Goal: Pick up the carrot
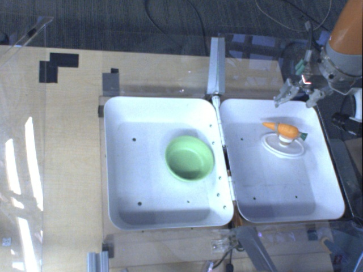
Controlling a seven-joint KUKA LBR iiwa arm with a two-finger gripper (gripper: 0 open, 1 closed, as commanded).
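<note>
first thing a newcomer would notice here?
Probably the orange carrot, lying on a small white dish in the right bin. Next, the green bowl in the middle of the left bin. The gripper hangs open over the right bin's far rim.

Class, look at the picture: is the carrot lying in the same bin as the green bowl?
No, the carrot lies in the right bin, while the green bowl sits in the left bin.

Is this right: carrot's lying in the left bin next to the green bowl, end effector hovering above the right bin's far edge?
Not quite. The camera view shows the carrot in the right bin, on a small white dish. The green bowl sits alone in the left bin. The end effector does hover above the right bin's far edge.
</note>
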